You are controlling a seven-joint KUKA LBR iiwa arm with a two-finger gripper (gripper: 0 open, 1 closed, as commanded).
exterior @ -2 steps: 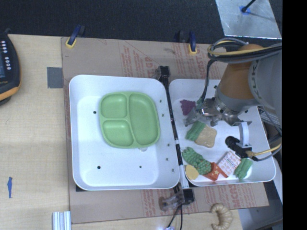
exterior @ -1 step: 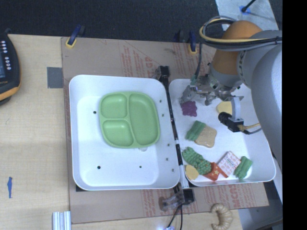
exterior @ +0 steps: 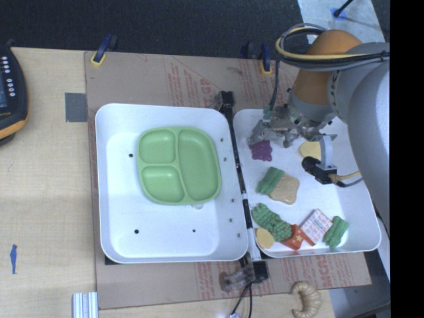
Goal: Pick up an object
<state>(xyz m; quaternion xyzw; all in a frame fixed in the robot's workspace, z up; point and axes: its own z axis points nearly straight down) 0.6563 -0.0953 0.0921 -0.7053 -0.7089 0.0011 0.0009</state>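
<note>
My gripper [exterior: 273, 136] hangs low over the far left part of the right bin [exterior: 361, 197], at the end of the grey arm that comes in from the right. A purple bunch of grapes [exterior: 263, 152] lies just below and left of it, close to the gripper or touching it. Nearer the front lie a green ridged piece [exterior: 268, 179] and a tan slice of bread [exterior: 285, 190]. A pale yellow piece [exterior: 309, 149] sits right of the gripper, partly covered by the wrist. Nothing shows as held.
The left bin [exterior: 116, 217] holds a green divided plate [exterior: 179, 164]. At the right bin's front lie a green bumpy vegetable [exterior: 271, 220], a yellow piece [exterior: 264, 238], a red piece [exterior: 293, 239], a red-and-white packet [exterior: 317, 225] and a green pod [exterior: 336, 230].
</note>
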